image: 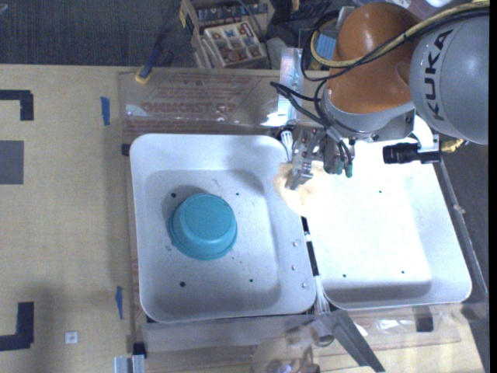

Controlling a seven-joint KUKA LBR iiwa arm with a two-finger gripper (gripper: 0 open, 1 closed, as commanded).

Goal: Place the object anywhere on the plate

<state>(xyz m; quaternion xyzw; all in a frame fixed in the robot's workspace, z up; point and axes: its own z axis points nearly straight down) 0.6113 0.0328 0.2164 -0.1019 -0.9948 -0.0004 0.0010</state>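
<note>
- The arm reaches in from the right, and its jaws hang over the divide between the two bins, near their far edges.
- Something pale yellowish shows just under the jaws, at the left bin's right rim; blur and glare hide whether it is clasped, and I cannot tell how the jaws stand.
- The blue plate looks like an upturned dish, left of centre in the left bin, well apart from the jaws.
- Bare white floor rings the plate on all sides, widest toward the right wall.
- The right bin is brightly lit, its floor open up to the near rim.
- Wooden table spreads left of the bins.
</note>
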